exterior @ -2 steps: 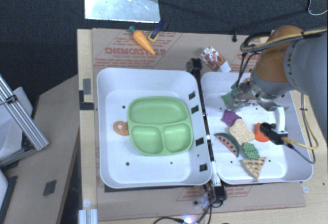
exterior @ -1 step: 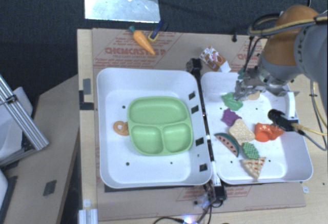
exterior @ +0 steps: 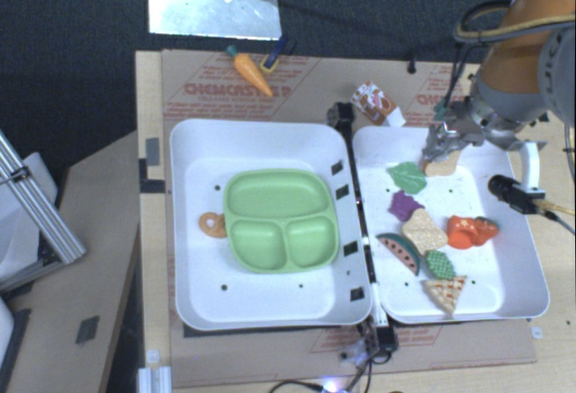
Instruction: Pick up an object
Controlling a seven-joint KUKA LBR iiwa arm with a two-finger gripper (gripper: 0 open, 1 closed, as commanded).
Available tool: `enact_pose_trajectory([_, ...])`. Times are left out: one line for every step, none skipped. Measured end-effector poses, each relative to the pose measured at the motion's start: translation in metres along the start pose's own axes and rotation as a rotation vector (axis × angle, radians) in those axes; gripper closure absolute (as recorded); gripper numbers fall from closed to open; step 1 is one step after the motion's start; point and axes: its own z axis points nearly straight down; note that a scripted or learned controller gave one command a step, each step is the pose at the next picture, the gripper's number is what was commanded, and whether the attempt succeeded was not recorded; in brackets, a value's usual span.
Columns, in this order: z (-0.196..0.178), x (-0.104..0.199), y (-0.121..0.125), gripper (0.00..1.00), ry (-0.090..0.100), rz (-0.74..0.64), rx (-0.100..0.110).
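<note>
My gripper (exterior: 440, 148) is low over the back of the right bin (exterior: 522, 292), right at a tan bread-like piece (exterior: 441, 166). Whether that piece sits between the fingers is hidden by the gripper body. In front of it lie a green leaf (exterior: 408, 175), a purple piece (exterior: 404, 203), a cracker (exterior: 423, 229), a watermelon slice (exterior: 399, 252), a green patterned piece (exterior: 440, 263), a pizza slice (exterior: 446, 291) and a red tomato-like toy (exterior: 470, 231).
The left bin (exterior: 193, 202) holds a green divided plate (exterior: 277, 218) and a small pretzel (exterior: 212, 225). Behind the bins on the cardboard lie a carrot (exterior: 252, 74) and a wrapped snack (exterior: 373, 102). A black cylinder (exterior: 511, 192) juts from the arm over the right bin.
</note>
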Motion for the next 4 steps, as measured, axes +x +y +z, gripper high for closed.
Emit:
enact_pose_trajectory([-0.022,0.0,0.001,1.0,0.001,-0.001,0.003])
enact_pose_trajectory([-0.011,0.042,-0.032,1.0,0.003,-0.004,0.009])
enact_pose_trajectory([-0.009,0.076,-0.073,1.0,0.003,-0.003,0.01])
enact_pose_trajectory([-0.028,0.114,-0.1,1.0,0.004,-0.005,0.007])
